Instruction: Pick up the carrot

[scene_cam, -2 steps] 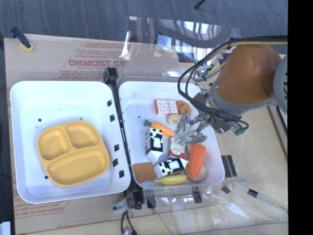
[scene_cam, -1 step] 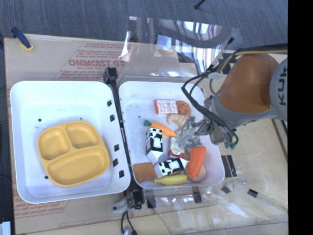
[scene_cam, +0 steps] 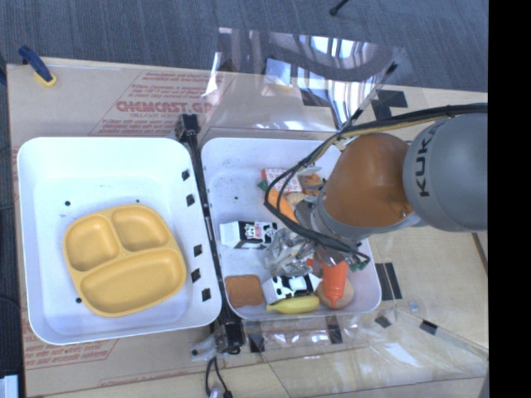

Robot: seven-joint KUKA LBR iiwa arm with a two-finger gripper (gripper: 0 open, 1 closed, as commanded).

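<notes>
The carrot (scene_cam: 333, 282) is a short orange piece with a reddish top end, lying near the front right corner of the right bin (scene_cam: 228, 160). It rests against a pale round item (scene_cam: 347, 293) and beside a cow-patterned carton (scene_cam: 290, 287). My gripper (scene_cam: 287, 253) hangs low over the middle of this bin, just left of and behind the carrot, mostly hidden under the orange wrist band (scene_cam: 369, 181). The view does not show the carrot between its parts.
A yellow divided plate (scene_cam: 124, 259) fills the left bin (scene_cam: 50, 164). The right bin also holds a banana (scene_cam: 294, 305), a brown biscuit (scene_cam: 243, 290), a second black-and-white carton (scene_cam: 246, 233), a red-and-white packet (scene_cam: 276, 175) and an orange piece (scene_cam: 290, 203).
</notes>
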